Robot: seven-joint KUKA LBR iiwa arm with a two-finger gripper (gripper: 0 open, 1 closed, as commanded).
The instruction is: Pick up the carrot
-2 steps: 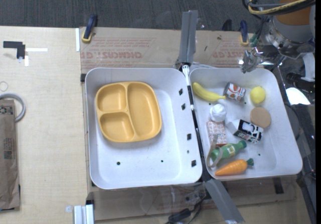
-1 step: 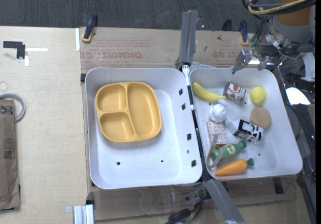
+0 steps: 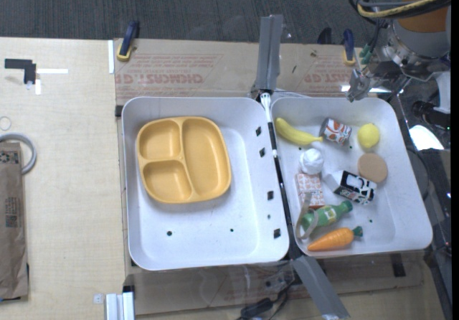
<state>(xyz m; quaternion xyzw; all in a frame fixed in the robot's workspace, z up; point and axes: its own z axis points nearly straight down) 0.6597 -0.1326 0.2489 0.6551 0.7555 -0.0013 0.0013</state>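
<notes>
While the arm hangs over the far right corner of the scene, its claw (image 3: 356, 89) sits above the far rim of the right bin (image 3: 412, 189), well apart from everything inside; at this angle and size, whether it is released or clenched cannot be told, and nothing shows in its grip.

The carrot (image 3: 332, 240) lies on its side in the near part of the right bin, close to the near rim, its pointed end toward the left and its green top toward the right. Just beyond it, a green bottle (image 3: 326, 216) lies tilted, its cap toward the right. Beside the bottle's far end, a small red-and-white carton (image 3: 308, 187) rests next to the bin's left wall, and a white round-topped item (image 3: 312, 161) sits just beyond the carton. A banana (image 3: 295, 133) lies in the far left part of this bin, with a small printed can (image 3: 335, 130) on its side to the right of it and a lemon (image 3: 368, 136) further right. Nearer than the lemon rests a tan round disc (image 3: 372, 167), touching a black-and-white carton (image 3: 355, 186) on its near left side.

In the left bin (image 3: 193, 240), a yellow divided plate (image 3: 184, 159) with three compartments lies toward the far left. On the worktop (image 3: 64, 168) at the left edge, a brown paper bag (image 3: 12, 218) lies flat.
</notes>
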